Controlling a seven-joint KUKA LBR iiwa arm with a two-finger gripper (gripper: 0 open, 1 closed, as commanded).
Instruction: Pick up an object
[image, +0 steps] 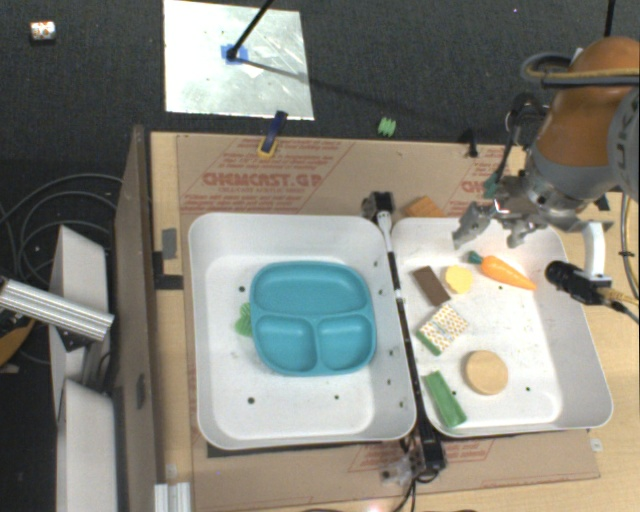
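Where the right bin's (590, 400) far edge meets the cardboard, the gripper (490, 232) hangs with its 2 fingers spread apart and nothing between them. Just beside it, toward the near side, an orange carrot (505, 270) lies in the open on the bin floor. To its left is a yellow round piece (458, 280), which sits right against a brown block (432, 285). Nearer the front rim sit a patterned white-and-green square (443, 327), a tan disc (487, 372) and a green bar (445, 398), the last close to the divide between the 2 bins. The left bin (215, 300) holds a blue tray (312, 317) with 3 compartments, and a small green thing (243, 320) peeks out at its left edge.
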